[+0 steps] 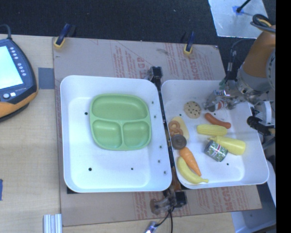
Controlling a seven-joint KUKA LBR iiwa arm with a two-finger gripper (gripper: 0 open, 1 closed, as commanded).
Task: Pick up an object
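The right bin (247, 174) holds several toy foods: a round cookie (192, 109), a red sausage (217, 121), a yellow corn cob (212, 130), a yellow block (232, 145), a small tin can (215, 150), an orange carrot (190, 161), a banana (189, 173), a brown ball (178, 141) and a pretzel-like ring (175, 127). My gripper (220, 101) hangs over the bin's far right part, just above the sausage and right of the cookie. Nothing shows between its fingers.
The left bin (72, 169) carries a green divided plate (121, 121). A teach pendant (7, 79) lies on the bench at far left. Clamps (63, 35) hold the board at the back. The arm's orange band (261, 52) rises at the right.
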